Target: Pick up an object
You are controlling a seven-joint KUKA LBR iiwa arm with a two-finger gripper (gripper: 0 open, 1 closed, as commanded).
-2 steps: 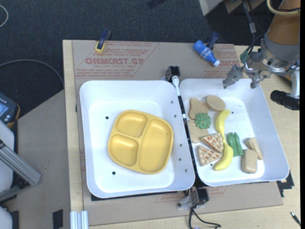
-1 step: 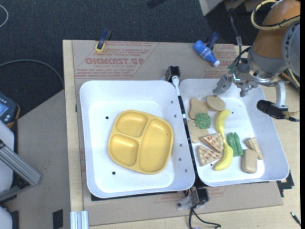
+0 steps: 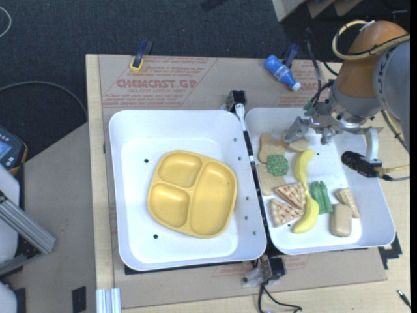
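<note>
Two bins are sitting on the counter (image 3: 98,175). Toy food is lying in the right bin (image 3: 374,223), next to the left bin (image 3: 130,149) with the yellow tray (image 3: 192,194). Above the bread (image 3: 270,147), the pincer (image 3: 306,128) is hanging; I cannot tell if it is wide or narrow.

The arm (image 3: 384,70) runs off the right edge; the tool (image 3: 306,130) hides its fingertips (perhaps touching food).

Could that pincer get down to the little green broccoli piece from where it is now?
Probably yes. The pincer hangs over the far end of the right bin, and the broccoli lies just beside it, uncovered from above. The bread slice and a banana crowd it, so a clean grab could be tricky.
</note>
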